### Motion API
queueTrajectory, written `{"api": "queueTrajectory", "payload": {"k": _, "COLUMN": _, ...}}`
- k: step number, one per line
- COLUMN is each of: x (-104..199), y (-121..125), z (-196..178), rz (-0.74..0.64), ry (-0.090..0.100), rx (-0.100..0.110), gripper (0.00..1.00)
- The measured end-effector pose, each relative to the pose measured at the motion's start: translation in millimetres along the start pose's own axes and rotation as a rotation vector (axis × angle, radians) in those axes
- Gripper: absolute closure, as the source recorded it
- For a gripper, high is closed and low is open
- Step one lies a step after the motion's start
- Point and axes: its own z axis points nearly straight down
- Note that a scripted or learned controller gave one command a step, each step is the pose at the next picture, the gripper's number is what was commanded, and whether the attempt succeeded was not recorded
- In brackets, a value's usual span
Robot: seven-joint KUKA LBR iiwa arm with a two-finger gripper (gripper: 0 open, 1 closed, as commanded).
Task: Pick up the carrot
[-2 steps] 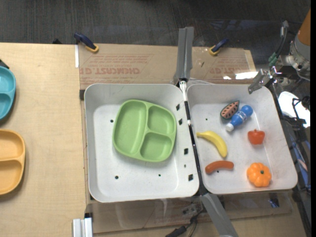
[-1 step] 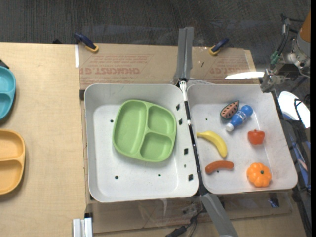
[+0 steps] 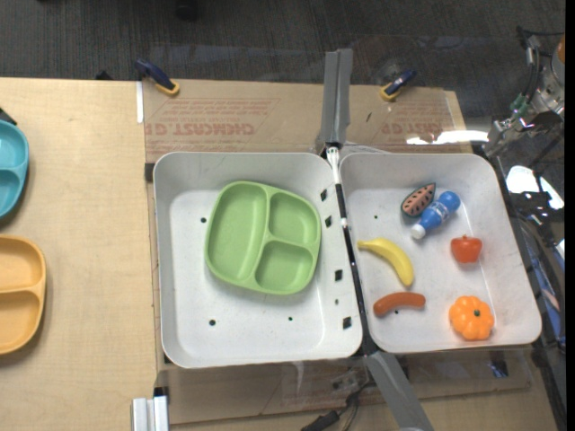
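The right white bin (image 3: 503,196) holds several toy foods. An elongated orange-red piece (image 3: 398,303), the most carrot-like thing here, lies flat near the bin's front, pointing left to right. It lies apart from its neighbours: a yellow banana (image 3: 389,257) just above it and an orange pumpkin (image 3: 472,318) to its right. Nothing covers it.
Also in the right bin are a small red-orange round fruit (image 3: 465,250), a blue bottle (image 3: 437,214) and a brown striped piece (image 3: 417,200). The left bin (image 3: 180,330) holds a green divided plate (image 3: 264,237). Teal and yellow plates (image 3: 13,303) sit at the far left of the bench. Cables and hardware (image 3: 535,106) crowd the right edge.
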Motion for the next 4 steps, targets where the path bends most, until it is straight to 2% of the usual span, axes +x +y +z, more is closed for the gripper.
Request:
{"api": "queueTrajectory", "payload": {"k": 1, "x": 0.7, "y": 2.3, "z": 34.9, "rz": -0.430, "ry": 0.002, "rx": -0.001, "gripper": 1.00}}
{"api": "queueTrajectory", "payload": {"k": 2, "x": 4.3, "y": -9.7, "z": 88.9, "rz": -0.568, "ry": 0.001, "rx": -0.002, "gripper": 1.00}}
{"api": "queueTrajectory", "payload": {"k": 3, "x": 4.8, "y": -11.7, "z": 95.4, "rz": -1.152, "ry": -0.001, "rx": -0.005, "gripper": 1.00}}
{"api": "queueTrajectory", "payload": {"k": 4, "x": 17.7, "y": -59.9, "z": -14.3, "rz": -1.474, "ry": -0.004, "rx": -0.006, "gripper": 1.00}}
